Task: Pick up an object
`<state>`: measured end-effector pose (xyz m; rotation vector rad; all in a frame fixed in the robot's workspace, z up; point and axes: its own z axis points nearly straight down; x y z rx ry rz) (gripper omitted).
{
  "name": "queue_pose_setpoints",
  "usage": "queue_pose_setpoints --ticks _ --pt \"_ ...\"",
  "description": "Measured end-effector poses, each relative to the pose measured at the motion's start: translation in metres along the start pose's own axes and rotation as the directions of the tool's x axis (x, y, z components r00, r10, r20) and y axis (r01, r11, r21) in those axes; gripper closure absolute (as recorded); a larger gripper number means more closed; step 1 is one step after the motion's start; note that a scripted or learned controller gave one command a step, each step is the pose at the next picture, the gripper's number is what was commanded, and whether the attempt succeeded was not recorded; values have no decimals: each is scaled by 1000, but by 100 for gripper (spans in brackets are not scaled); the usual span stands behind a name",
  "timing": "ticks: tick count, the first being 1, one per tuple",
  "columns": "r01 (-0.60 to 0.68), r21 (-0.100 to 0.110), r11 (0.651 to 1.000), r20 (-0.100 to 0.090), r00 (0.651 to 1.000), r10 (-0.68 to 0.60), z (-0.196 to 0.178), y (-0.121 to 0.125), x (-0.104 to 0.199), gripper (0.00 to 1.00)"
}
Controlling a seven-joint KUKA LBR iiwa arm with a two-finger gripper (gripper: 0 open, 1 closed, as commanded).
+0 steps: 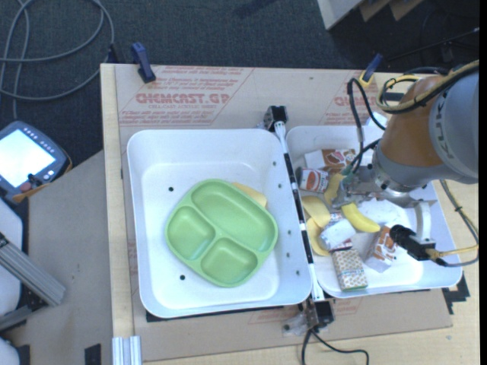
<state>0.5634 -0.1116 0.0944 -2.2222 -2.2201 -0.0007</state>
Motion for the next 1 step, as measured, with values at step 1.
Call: queue_pose_setpoints --ticks 1 --pt "3 -2 1000 0 1000 -3 -91 25 66 100"
